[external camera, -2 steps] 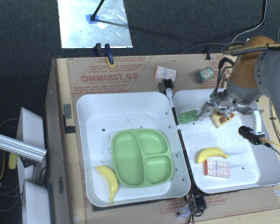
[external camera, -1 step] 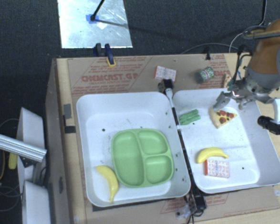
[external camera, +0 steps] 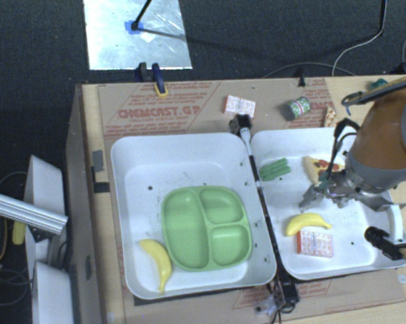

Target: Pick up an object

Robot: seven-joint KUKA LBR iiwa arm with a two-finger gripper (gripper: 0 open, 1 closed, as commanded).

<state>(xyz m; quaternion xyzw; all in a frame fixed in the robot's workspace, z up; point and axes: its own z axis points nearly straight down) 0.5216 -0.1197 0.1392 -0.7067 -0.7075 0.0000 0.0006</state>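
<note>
The right bin (external camera: 293,261) holds a yellow banana (external camera: 307,222), a small red-and-white box (external camera: 315,243), a green pea pod toy (external camera: 273,169) and a pizza slice (external camera: 319,165). My gripper (external camera: 319,195) hangs over the middle of this bin, just above and right of the banana, with its fingers pointing left. Nothing shows between the fingers. The arm's orange and grey wrist (external camera: 389,148) covers the bin's right part. In the left bin (external camera: 133,197) lie a green divided plate (external camera: 206,227) and a second banana (external camera: 158,263).
A small green can (external camera: 298,107) and a white card (external camera: 239,106) lie on the cardboard behind the bins. A blue-and-yellow clamp (external camera: 158,80) sits at the board's far edge. A black divider rail (external camera: 257,189) runs between the bins.
</note>
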